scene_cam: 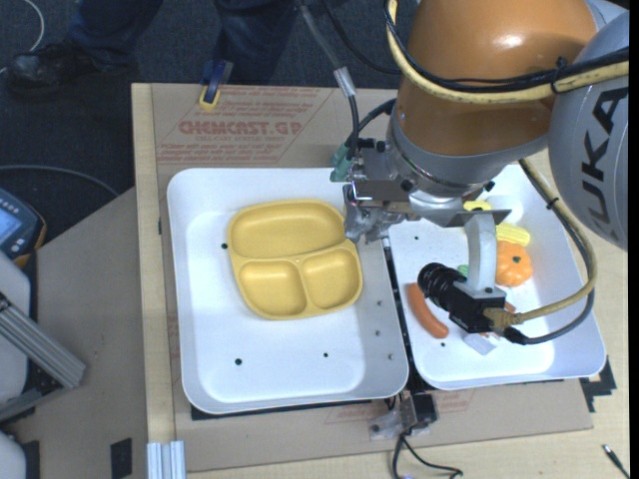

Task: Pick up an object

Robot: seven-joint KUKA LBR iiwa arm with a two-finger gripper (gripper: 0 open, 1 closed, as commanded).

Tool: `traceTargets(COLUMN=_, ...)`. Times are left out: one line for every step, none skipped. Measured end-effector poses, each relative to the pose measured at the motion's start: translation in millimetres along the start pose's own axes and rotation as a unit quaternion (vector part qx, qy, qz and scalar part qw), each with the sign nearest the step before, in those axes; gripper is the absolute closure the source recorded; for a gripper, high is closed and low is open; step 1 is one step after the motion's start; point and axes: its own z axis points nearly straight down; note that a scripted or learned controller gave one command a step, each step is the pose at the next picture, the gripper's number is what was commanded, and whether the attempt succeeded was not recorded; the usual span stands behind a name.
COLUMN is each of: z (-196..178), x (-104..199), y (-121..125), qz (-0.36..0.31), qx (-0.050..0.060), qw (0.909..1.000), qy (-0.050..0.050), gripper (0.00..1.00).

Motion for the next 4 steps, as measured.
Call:
traceTargets(z=-10.0, x=0.6, y=0.4, qz=-0.001, qx=-0.001, qw=1.0000, qy=0.000, gripper=1.00)
traceTargets(z=-20.1, x=1.3, y=0.8, qz=-0.001, qx=-0.002, qw=1.0000, qy=0.000, gripper=1.00)
traceTargets(z=-30.3, x=1.9, y=1.3, qz=-0.002, qx=-0.003, qw=1.0000, qy=0.000, gripper=1.00)
traceTargets(z=-43.6, x=76.1, y=-0.9, qz=-0.003, qx=0.001, qw=1.0000, qy=0.001, gripper=1.00)
